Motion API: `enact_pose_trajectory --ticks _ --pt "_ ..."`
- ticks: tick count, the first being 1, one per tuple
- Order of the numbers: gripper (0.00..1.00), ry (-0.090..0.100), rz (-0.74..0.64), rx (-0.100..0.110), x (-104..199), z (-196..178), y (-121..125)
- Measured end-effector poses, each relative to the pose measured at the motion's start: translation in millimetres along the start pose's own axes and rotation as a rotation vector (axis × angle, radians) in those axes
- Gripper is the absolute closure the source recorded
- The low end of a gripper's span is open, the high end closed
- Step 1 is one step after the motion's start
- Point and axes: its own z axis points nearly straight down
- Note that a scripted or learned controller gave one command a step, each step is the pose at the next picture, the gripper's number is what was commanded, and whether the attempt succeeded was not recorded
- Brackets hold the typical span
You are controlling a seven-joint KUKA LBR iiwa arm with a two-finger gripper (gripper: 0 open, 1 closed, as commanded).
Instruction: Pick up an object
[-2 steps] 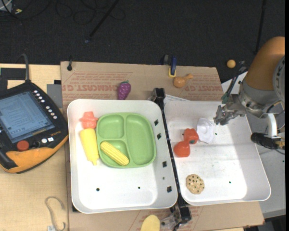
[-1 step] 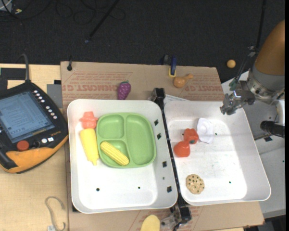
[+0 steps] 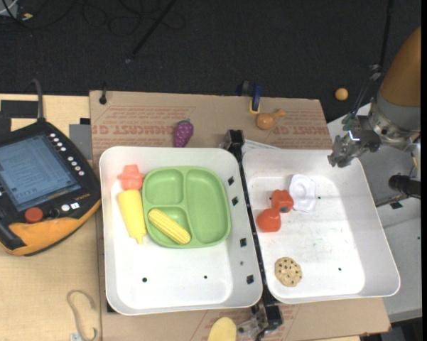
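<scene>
Approach step. Gripper [image 3: 343, 150] hangs above the right bin's [image 3: 373, 226] far right corner, nothing between its fingers, aperture unclear. Red toy [image 3: 273, 211] sits mid-bin; next: travel over it, then descend.

Green plate [image 3: 207, 212], yellow corn [image 3: 169, 226], red pepper [image 3: 273, 211] — a tan, dark-speckled cookie [image 3: 288, 271].
</scene>
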Motion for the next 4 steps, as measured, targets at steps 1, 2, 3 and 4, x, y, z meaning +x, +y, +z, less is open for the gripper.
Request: enact_pose_trajectory --ticks 1,2,3,4 --pt "1.0 0.003 0.0 0.004 51.8 -7.3 -26.9" --pt "1.0 0.003 0.0 0.006 97.6 8.1 -46.9" --pt "1.0 0.003 -0.001 0.005 142.4 10.2 -59.5" --pt "1.0 0.001 0.002 0.005 140.4 11.3 -64.4"
